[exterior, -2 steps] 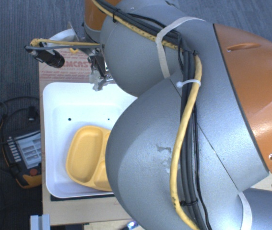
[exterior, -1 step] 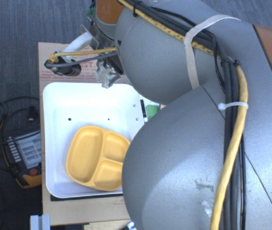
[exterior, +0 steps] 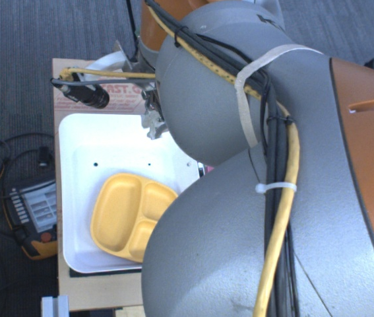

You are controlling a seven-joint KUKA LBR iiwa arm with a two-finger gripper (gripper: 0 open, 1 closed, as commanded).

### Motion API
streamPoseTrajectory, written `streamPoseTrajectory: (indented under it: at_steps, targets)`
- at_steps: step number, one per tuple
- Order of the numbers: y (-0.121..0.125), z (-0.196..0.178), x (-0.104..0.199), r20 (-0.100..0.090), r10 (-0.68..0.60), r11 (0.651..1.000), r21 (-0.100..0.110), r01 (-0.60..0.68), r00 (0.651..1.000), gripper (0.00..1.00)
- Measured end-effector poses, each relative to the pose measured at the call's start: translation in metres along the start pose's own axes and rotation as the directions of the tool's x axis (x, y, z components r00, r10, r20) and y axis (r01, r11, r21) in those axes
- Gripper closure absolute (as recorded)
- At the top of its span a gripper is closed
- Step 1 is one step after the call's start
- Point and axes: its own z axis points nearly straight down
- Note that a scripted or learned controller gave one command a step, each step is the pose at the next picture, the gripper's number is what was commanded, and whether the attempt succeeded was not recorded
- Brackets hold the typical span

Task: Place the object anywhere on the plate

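Grey carpet is seen around the bench, and a control pendant [exterior: 33, 209] lies on the floor at the left with its cables. On the bench, a white bin [exterior: 74, 177] is seen from above, and a yellow plate [exterior: 124, 213] with several compartments lies in its nearer part, close to the front wall. Nothing is seen on the visible part of the plate; its right side is covered by the arm [exterior: 239, 144], whose grey bulk hides most of the bench on that side.

What is taken to be the gripper [exterior: 152, 125] is seen as a small metal piece over the far edge of the bin, well apart from the plate. Whether it is wide, narrow or holding something cannot be told, since so little of it is shown.

The task's object cannot be identified with certainty. A small pink patch [exterior: 202, 170] is seen at the edge of the arm, beside the bin's right wall; it may be part of the object, but this is only a guess.

The step in hand is judged to be an early one: the placing is not yet done. For the next move, the object must be secured, carried over the plate and let go low above a compartment.
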Motion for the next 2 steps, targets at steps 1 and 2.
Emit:
streamPoseTrajectory:
  at_steps: [1,2]
  targets:
    - [-0.014,-0.073,-0.035,-0.002,-0.269,0.963,-0.006,0.269,0.963,1.0]
    - [0.047,-0.061,-0.069,0.002,-0.378,0.926,-0.002,0.378,0.926,1.0]
